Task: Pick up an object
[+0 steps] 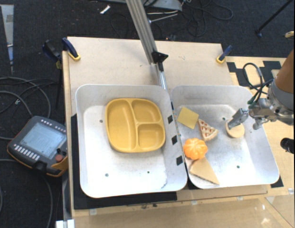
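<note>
— Hovering where, that claw (247, 119)?
— Over the right bin (261, 175), fingers spread, touching a pale round piece (235, 130).
— Holding it?
— No, it lies on the bin floor.

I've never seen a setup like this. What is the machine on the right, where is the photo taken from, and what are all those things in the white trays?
The photo comes from one camera fixed above a bench, looking down at a slant. Entering from the right is a robot arm, grey with an orange band, ending in a two-finger gripper.

On the bench sit two shallow white bins side by side. The left bin holds a yellow plate with three compartments. The right bin holds toy food: a yellow square, a waffle wedge, an orange fruit, a pale wedge and a pale round piece.

The gripper hangs right beside that round piece. I can't see anything clamped between its fingers, so I wouldn't say it holds anything.

The device left of the bench is a handheld controller.
</note>
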Tool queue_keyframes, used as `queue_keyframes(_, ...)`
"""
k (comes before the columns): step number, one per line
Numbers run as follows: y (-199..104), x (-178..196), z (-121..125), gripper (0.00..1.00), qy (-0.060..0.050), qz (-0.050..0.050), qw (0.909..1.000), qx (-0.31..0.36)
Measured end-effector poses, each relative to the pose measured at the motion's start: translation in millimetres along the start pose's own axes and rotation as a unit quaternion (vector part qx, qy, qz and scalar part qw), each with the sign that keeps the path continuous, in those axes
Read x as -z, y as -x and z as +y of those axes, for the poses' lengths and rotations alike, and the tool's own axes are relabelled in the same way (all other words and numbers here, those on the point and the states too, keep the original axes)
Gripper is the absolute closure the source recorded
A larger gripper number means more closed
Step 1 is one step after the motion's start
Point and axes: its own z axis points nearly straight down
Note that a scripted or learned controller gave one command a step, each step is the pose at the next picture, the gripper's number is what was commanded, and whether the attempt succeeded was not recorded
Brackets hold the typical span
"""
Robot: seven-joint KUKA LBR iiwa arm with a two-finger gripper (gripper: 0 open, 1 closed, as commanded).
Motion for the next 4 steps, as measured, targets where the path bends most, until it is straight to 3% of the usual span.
queue_keyframes(1,0,0,0,0.0,0.0,0.0,1.0,-0.001)
queue_keyframes(3,3,-109,16,0.0,-0.002,0.0,1.0,-0.001)
queue_keyframes(4,2,-117,16,0.0,0.0,-0.001,1.0,-0.001)
